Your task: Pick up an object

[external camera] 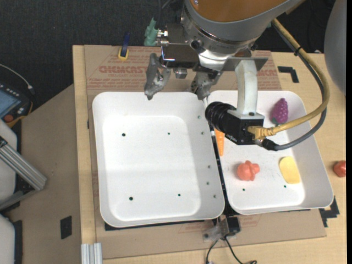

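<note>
White left bin (110, 147), jaws (176, 88) spread above rim

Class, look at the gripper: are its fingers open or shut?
Open. The gripper has its two fingers spread wide apart over the left bin's back rim, nothing between them.

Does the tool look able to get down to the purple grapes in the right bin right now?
Probably yes: the purple grapes lie uncovered near the right bin's far corner, nothing on top. The tool hangs open over the left bin.

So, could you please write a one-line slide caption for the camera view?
Open claw above the left bin's far rim; purple grapes, red toy and yellow piece in the right bin.
</note>
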Robot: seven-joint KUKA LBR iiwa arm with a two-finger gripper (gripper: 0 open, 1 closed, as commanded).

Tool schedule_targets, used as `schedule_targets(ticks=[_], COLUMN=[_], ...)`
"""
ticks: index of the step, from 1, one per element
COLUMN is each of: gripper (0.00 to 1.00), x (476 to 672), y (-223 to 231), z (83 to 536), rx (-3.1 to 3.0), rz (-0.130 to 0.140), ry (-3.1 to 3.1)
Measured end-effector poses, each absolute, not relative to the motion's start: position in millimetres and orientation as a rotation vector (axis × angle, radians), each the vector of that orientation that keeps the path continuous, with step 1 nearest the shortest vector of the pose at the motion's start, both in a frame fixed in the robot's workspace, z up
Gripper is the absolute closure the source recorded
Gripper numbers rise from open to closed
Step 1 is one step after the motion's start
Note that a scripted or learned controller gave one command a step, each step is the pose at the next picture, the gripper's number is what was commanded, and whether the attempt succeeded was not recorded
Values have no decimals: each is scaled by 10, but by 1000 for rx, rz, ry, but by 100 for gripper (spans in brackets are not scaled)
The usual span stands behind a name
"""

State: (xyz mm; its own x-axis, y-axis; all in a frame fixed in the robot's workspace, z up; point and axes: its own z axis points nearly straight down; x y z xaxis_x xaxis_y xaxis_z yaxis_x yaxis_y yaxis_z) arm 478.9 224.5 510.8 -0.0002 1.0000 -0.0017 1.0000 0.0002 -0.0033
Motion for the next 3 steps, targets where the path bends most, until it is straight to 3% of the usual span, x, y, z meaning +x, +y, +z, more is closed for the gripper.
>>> schedule_targets(ticks=[1,2,3], gripper=[0,0,0], x=[4789,5412,4768], y=[2245,2233,2254], z=[5068,4270,4887], rx=[-2221,-2224,-2217], rz=[4,17,-13], ry=[-2221,-2215,-2227])
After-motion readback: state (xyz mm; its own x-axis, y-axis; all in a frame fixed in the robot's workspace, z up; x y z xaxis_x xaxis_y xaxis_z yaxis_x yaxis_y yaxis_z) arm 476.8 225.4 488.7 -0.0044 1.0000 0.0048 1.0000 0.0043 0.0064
